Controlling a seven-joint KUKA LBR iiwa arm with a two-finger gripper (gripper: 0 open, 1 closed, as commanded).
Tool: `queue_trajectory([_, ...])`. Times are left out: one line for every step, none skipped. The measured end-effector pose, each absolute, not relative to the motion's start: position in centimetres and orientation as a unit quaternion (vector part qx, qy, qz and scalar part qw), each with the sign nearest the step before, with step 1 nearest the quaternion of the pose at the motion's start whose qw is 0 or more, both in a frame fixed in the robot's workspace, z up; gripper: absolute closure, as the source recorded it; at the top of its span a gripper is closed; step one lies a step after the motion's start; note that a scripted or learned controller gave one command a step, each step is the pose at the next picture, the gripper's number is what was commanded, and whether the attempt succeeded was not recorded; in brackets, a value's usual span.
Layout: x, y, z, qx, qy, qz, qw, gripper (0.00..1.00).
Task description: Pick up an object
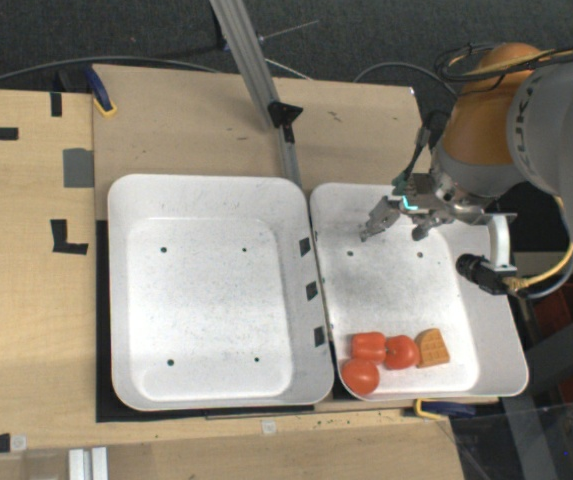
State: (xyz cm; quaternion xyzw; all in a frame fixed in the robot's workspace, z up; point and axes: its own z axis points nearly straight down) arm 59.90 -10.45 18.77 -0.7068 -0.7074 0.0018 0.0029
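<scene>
While the spread pincer (396, 226) hangs empty, red pieces (376, 358) and a cracker (432, 347) lie well apart below.

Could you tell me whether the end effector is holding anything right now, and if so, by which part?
Nothing is held: the end effector hangs open over the right bin, apart from the red pieces.

Objects (396, 353) in right bin (366, 268)
</scene>
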Motion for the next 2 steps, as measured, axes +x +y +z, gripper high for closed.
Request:
queue_trajectory([60.0,-10.5,19.0,-0.706,-0.708,0.0004,0.001,0.0])
queue_trajectory([59.6,-10.0,14.6,-0.707,-0.708,0.0022,0.002,0.0])
